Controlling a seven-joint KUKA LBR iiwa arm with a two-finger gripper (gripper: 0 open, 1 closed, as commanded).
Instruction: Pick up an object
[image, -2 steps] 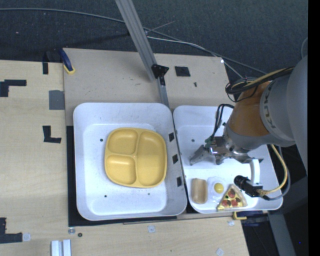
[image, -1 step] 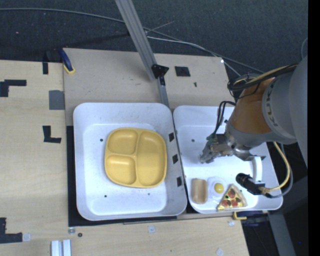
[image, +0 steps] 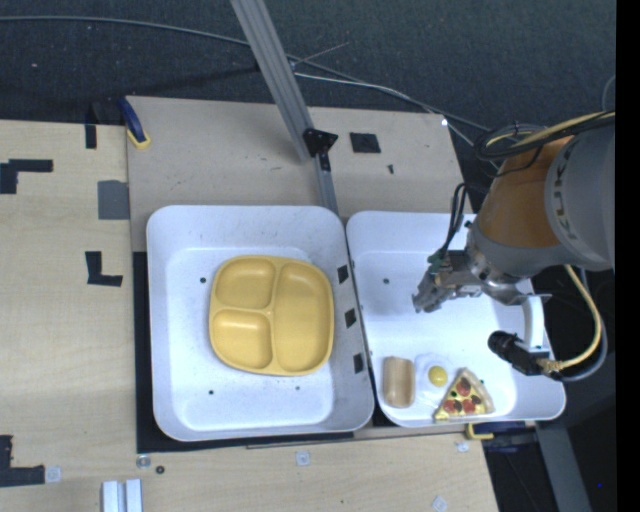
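Toy objects lie along the right bin's (image: 380, 240) near edge: a tan bread-like piece (image: 398, 381), a fried egg (image: 436, 376) and a pizza slice (image: 464, 396). The gripper (image: 430, 296) hovers over the bin's middle, well apart from them, nothing between its fingers. A yellow divided plate (image: 271, 314) occupies the left bin (image: 180, 240).

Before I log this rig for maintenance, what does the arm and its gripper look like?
The arm is bulky and grey, with an orange band above the wrist. A yellow cable loops beside it. The gripper is small, dark grey metal.
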